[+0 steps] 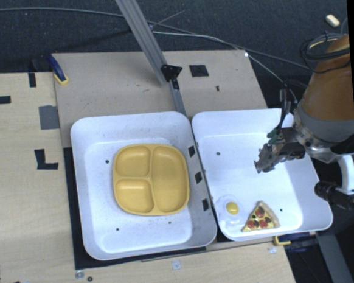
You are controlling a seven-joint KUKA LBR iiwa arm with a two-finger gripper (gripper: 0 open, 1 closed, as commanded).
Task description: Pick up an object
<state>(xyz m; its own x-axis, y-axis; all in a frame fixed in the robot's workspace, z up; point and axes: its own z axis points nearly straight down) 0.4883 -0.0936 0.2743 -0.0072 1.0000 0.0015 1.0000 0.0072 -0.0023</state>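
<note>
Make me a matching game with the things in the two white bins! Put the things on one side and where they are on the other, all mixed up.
Things:
1. yellow plastic plate with three sections
2. toy fried egg, white with a yellow yolk
3. toy pizza slice with red toppings
4. robot's dark gripper

Places:
A. near the front edge of the right bin, just right of the egg
B. above the middle of the right bin
C. middle of the left bin
D. front left corner of the right bin

Pairs: 1-C, 2-D, 3-A, 4-B
</note>
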